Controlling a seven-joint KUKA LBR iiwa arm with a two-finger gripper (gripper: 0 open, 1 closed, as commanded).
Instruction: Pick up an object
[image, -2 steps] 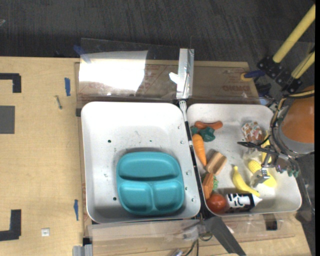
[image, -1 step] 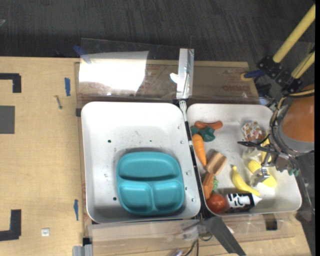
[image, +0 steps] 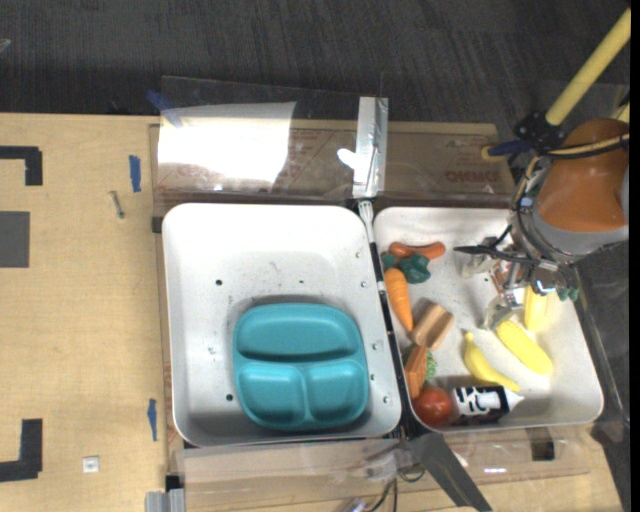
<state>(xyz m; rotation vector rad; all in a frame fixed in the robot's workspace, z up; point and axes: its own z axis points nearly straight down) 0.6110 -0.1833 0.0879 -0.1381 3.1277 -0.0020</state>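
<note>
The gripper (image: 512, 290) hangs low over the right bin (image: 590, 400), near its right wall; whether its fingers are apart or together cannot be told. Just below lie yellow bananas (image: 505, 350). Along the bin's left wall sit a carrot (image: 399, 297), a sausage (image: 418, 249), a bread slice (image: 432, 324), a tomato (image: 433, 405) and a black-and-white bottle (image: 483, 399). The left bin (image: 200, 240) holds a teal divided tray (image: 300, 365). Both bins rest on the counter (image: 70, 300).
</note>
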